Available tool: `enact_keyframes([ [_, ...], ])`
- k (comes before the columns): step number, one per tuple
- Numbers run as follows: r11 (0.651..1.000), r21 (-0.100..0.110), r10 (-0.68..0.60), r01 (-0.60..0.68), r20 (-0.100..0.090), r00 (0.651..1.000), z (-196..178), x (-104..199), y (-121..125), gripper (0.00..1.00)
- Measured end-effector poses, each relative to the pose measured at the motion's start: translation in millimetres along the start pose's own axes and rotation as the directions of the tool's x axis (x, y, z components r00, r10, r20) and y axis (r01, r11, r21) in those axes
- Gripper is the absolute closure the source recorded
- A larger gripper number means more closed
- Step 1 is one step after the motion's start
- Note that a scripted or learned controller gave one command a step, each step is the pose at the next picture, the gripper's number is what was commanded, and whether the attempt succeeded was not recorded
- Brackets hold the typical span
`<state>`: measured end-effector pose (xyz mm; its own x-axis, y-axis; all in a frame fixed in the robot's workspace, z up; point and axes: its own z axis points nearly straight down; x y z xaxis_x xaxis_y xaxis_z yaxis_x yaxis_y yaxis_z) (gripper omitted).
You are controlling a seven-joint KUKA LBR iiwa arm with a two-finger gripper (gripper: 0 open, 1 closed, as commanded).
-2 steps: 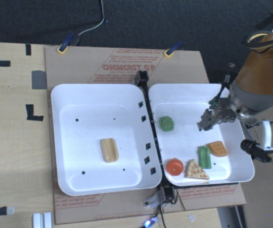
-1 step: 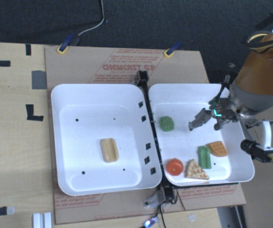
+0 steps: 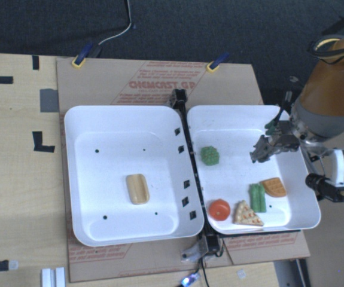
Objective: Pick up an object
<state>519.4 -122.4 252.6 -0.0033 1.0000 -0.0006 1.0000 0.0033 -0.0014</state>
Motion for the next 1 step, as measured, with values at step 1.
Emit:
enact_keyframes([
  [1,1.000,0.000,0.001,-0.001,0.001,1.000,40.3,-11.1,74.5,1.00],
])
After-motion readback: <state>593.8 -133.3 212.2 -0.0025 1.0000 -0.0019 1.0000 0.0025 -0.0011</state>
